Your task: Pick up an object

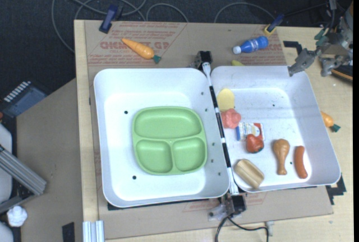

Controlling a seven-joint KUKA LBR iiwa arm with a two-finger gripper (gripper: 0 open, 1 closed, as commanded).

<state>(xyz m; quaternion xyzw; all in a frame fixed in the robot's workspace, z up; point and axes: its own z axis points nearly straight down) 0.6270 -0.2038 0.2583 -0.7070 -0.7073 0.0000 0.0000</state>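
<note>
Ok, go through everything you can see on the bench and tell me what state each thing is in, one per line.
Green tray: flat in the left bin, compartments bare.
Carrot: lying on the bench behind the left bin.
Blue bottle: on its side behind the right bin.
Drumstick: lying in the right bin.
Sausage: lying beside the drumstick.
Bread roll: at the right bin's front corner.
Gripper: above the right bin's far corner, holding nothing visible.

Bright even overhead light, white bins [112, 89] nearly washed out, soft faint shadows, slightly grainy, dark floor upper left murky
</note>
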